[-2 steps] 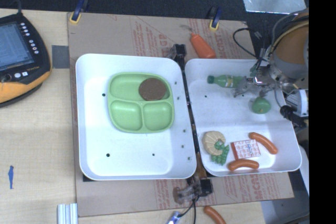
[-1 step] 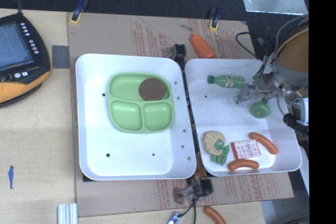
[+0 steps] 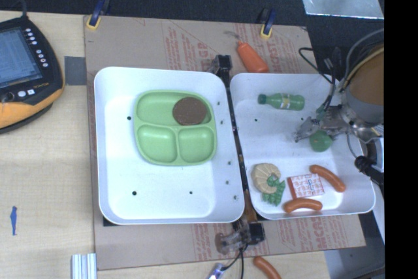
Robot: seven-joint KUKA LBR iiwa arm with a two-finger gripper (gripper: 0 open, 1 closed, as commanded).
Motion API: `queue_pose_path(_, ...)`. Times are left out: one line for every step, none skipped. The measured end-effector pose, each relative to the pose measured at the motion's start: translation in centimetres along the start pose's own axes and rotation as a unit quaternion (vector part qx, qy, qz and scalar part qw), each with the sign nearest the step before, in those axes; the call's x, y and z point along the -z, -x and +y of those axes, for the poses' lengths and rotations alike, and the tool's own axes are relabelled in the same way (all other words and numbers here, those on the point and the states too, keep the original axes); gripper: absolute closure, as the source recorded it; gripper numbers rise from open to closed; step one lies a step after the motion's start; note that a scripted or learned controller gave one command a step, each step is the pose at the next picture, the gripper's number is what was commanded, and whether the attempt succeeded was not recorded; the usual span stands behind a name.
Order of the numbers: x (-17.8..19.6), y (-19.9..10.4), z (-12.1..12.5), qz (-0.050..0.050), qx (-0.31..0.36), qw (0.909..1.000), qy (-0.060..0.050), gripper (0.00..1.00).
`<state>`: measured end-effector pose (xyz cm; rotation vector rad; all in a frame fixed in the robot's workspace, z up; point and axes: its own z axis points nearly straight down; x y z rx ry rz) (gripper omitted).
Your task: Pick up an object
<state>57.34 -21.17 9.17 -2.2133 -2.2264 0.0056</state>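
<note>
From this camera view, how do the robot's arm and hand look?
The arm is a rounded grey body with an orange band. Thin black cables loop around it. The hand is a small grey metal piece with thin fingers at its tip.

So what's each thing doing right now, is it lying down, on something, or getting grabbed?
Green plate: flat in the left bin.
Brown patty: resting in the plate's top right section.
Green bottle: lying on its side in the right bin.
Green ball: right at the tool, grip unclear.
Two sausages: lying flat, apart.
Carrot: lying outside the bins.
</note>
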Motion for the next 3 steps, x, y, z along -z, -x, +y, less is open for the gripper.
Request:
queue_pose_path(1.1, 0.1, 0.0, -0.001, 0.002, 1.0000, 0.000, 1.00)
queue_pose_path(0.0, -8.2, 1.4, 0.001, 0.001, 1.0000, 0.000, 1.00)
queue_pose_path(10.1, -17.0, 1.4, 0.001, 0.000, 1.0000, 0.001, 1.00)
